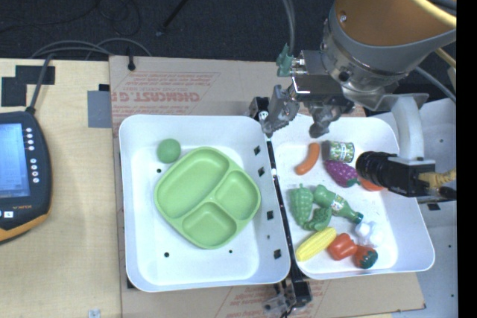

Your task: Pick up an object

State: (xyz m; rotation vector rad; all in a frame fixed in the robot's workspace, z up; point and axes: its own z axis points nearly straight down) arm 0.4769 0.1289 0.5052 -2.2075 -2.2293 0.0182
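My gripper (302, 120) hangs over the back left corner of the right bin (422, 237), its two fingers spread open with nothing between them. Just below it lie an orange carrot (306, 158), a small can (341, 151) and purple grapes (340, 172). Further forward are a green bottle (340, 205), a green leafy vegetable (304, 207), a yellow corn cob (315, 243), a red pepper (340, 246) and a strawberry (365, 258). The left bin (128, 197) holds a green divided plate (207, 195) and a green ball (168, 150).
A black cylindrical part (386, 170) juts into the right bin from the right. The raised divider (270, 182) between the bins runs just left of the gripper. A teach pendant (19, 175) lies on the bench at far left.
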